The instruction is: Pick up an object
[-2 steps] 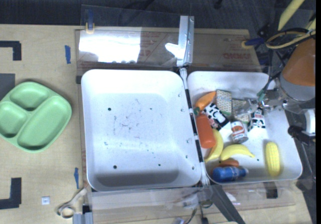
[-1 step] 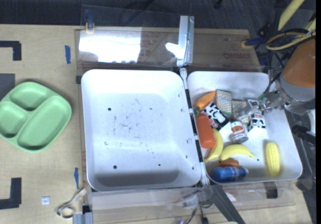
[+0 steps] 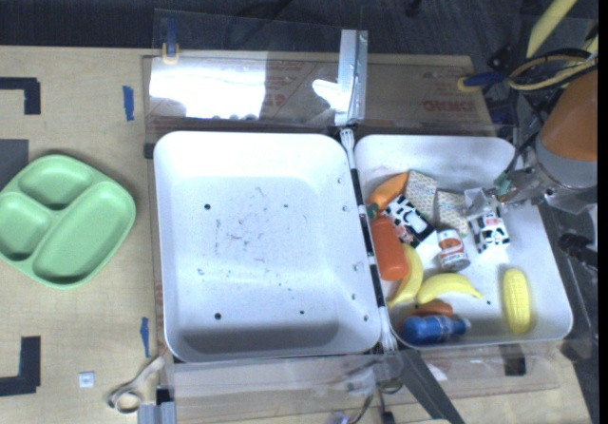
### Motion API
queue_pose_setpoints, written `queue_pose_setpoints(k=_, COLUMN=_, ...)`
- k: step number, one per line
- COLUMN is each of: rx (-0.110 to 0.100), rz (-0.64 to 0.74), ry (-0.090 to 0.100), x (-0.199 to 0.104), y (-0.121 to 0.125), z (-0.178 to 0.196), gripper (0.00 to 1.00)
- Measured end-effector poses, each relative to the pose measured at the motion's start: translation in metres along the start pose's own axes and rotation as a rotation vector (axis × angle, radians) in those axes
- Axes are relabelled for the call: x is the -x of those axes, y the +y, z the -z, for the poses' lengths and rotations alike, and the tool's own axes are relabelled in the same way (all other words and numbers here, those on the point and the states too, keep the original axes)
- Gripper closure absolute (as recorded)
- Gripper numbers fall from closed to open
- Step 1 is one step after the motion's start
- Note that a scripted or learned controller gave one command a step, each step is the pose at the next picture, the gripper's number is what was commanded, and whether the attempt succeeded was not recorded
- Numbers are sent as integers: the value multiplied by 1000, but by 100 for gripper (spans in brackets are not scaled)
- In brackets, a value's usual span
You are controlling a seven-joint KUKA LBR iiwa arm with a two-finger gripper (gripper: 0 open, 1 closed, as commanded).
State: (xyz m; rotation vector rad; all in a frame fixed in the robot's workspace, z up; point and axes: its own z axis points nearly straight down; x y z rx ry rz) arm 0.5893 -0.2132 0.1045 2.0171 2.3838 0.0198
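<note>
The right bin (image 3: 475,158) holds several small objects. Among them are an orange carrot-like piece (image 3: 388,247), a black-and-white cow-patterned box (image 3: 408,218), a small can with a red label (image 3: 449,249), a yellow banana (image 3: 448,287), a yellow corn cob (image 3: 516,299) and a blue object (image 3: 434,327) by the front wall. A small black-and-white cow figure (image 3: 491,233) lies near the right side. My gripper (image 3: 496,192) hangs low over the bin's back right part, just above that cow figure. Nothing visibly hangs from it.
The left bin (image 3: 256,241) sits beside the right one and shares the middle wall. A green divided plate (image 3: 62,220) lies on the bench at far left. A clear plastic screen (image 3: 252,80) stands behind the bins. Cables and the arm's orange band (image 3: 575,123) crowd the right edge.
</note>
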Motion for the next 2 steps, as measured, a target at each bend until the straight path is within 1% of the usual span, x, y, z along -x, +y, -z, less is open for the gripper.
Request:
queue_pose_setpoints(k=1, rx=0, rz=33, ry=-7, x=-51, y=3, z=-8, gripper=100)
queue_pose_setpoints(k=2, rx=-25, rz=-55, ry=6, x=-39, y=1, z=87, gripper=100)
